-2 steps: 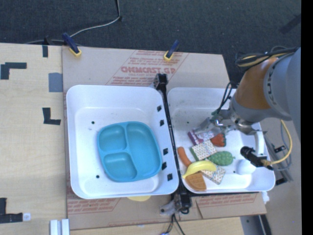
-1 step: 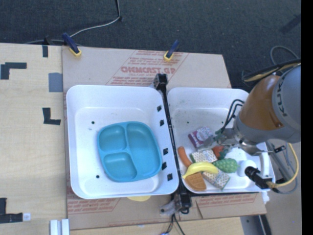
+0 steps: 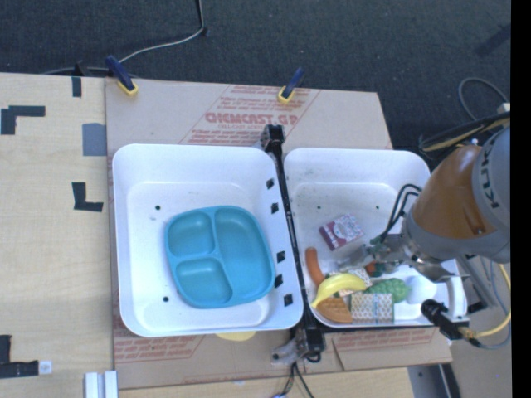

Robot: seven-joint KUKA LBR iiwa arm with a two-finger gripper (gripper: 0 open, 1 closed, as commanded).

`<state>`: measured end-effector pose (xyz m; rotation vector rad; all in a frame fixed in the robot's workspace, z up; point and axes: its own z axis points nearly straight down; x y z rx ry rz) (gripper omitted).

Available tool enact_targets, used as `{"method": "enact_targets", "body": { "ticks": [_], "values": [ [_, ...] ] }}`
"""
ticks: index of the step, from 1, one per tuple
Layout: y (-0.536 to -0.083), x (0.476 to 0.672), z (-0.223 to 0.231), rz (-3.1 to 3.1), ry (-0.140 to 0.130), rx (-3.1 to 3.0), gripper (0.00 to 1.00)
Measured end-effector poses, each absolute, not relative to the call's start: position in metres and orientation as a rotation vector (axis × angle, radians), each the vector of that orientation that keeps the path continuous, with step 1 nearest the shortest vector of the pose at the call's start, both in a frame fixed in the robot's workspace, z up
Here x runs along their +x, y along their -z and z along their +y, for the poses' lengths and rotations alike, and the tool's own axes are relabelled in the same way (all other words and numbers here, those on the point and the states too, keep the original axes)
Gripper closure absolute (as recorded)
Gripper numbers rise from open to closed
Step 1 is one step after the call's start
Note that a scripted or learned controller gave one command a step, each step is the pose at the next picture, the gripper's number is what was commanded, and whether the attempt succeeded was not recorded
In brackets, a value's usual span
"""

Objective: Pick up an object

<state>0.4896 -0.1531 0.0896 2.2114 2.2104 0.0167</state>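
Observation:
The right bin (image 3: 357, 166) holds a pile of small toy foods near its front. Among them are a maroon and white packet (image 3: 341, 231), an orange-red sausage (image 3: 313, 265), a yellow banana (image 3: 338, 285), a brown bread piece (image 3: 333, 309), a checkered packet (image 3: 372, 307) and a green item (image 3: 390, 288). My gripper (image 3: 377, 259) reaches down from the right into the pile, just right of the maroon packet and above the green item. The wrist and the clutter hide its tips.
In the left bin (image 3: 133, 172) lies a blue divided plate (image 3: 219, 254). A black divider (image 3: 280, 214) runs between the bins. The arm's orange band (image 3: 452, 197) hangs over the right bin's right wall. Clamps (image 3: 290, 86) hold the cardboard at the back.

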Motion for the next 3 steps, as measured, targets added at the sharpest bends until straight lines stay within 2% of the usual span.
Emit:
{"method": "enact_targets", "body": {
  "ticks": [1, 2, 3],
  "values": [
    [-0.101, 0.491, -0.152, 2.215, -0.021, 2.212, 1.0],
    [-0.1, 0.49, -0.152, 2.215, -0.02, 2.213, 0.0],
    [-0.087, 0.558, -0.109, 2.221, -0.005, 2.215, 0.0]
  ]
}}
